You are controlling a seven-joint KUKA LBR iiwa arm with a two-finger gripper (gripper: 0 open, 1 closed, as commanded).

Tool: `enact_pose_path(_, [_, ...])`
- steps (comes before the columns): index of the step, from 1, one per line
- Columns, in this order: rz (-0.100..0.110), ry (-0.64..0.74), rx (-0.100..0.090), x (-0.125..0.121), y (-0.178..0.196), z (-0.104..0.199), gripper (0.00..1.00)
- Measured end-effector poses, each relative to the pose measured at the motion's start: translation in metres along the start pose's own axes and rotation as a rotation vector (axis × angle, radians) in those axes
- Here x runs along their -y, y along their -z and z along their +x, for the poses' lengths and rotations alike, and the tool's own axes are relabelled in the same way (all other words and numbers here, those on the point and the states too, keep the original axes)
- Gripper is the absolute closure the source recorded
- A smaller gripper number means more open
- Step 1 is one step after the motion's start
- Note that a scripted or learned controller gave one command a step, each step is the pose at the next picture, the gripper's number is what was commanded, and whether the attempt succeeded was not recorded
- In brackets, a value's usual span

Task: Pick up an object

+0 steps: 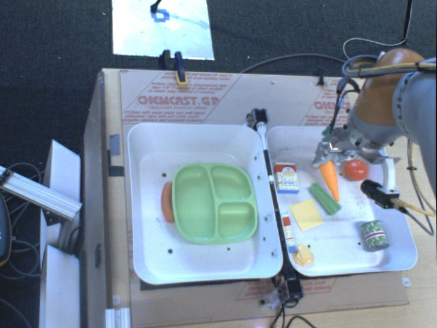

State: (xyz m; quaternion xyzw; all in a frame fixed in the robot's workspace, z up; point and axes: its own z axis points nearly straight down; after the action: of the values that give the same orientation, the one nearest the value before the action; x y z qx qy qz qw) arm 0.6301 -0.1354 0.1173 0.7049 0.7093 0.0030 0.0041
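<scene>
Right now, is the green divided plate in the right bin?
No, the green divided plate lies in the left bin, beside a hot dog.

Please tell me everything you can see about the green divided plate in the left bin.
The green plate is a light green tray, plastic by its look, with rounded corners and a raised rim. Ridges divide it into three compartments: a large one on the left and two smaller ones on the right. It lies flat, open side up, near the middle of the left bin. Nothing lies in it. An orange sausage-like object lies against its left edge, partly hidden under the rim.
</scene>
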Motion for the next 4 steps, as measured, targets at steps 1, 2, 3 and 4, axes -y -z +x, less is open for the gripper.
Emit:
enact_pose_path(1, [-0.003, 0.001, 0.000, -0.001, 0.011, 0.000, 1.00])
enact_pose_path(2, [0.005, -0.003, 0.000, 0.056, 0.137, 0.020, 1.00])
enact_pose_path(3, [0.008, -0.005, -0.001, 0.090, 0.141, 0.011, 1.00])
enact_pose_path(4, [0.010, -0.003, -0.002, 0.142, 0.068, 0.085, 1.00])
